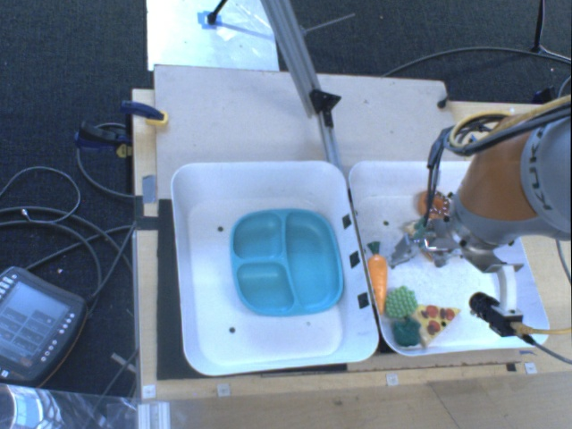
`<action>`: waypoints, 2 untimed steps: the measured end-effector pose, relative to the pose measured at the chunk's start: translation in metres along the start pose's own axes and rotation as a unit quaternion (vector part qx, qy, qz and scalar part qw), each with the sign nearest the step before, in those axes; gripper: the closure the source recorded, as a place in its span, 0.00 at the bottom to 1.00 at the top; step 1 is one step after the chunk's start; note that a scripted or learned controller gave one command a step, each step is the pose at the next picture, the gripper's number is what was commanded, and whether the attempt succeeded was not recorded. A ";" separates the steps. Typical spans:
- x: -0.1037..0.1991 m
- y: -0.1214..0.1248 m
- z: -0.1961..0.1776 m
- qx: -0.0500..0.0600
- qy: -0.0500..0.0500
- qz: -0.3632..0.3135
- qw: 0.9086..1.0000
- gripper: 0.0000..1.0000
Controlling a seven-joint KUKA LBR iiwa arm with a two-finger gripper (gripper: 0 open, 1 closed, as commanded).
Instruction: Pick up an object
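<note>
The gripper (420, 242) is down in the right bin (375, 186), and its metal parts are shiny and blurry. I cannot tell if it is holding anything.

Just above the gripper, up against the arm, a small orange and brown thing (433, 205) peeks out. It is too hidden to say what it is. A small dark green bit (374, 248) lies just to the left of the gripper.

A little lower and to the left lies a toy carrot (379, 277), close to the wall between the two bins. Below the carrot is a bumpy green toy (399, 301), like a bunch of grapes. Next to it is a toy pizza slice (435, 315), and a dark green toy (407, 332) sits near the front edge of the bin. These toys are bunched close together.

The big grey and orange arm (500, 190) covers much of the right side of this bin. A black part with a yellow cable (497, 315) hangs over the bin's lower right corner.

In the left bin (201, 329) there is a blue plate (288, 262) with three sections. It lies flat in the middle, well apart from the toys.
</note>
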State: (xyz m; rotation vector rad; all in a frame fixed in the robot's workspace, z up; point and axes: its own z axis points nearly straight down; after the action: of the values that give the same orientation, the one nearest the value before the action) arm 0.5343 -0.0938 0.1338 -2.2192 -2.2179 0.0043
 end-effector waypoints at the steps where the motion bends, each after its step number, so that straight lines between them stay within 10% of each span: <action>1: -0.008 0.004 0.040 -0.010 -0.007 0.004 1.000 0.00; 2: -0.007 0.004 0.028 -0.012 -0.007 0.004 1.000 1.00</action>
State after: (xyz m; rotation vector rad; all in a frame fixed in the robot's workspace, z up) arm 0.5385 -0.1009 0.1057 -2.2459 -2.2280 -0.0064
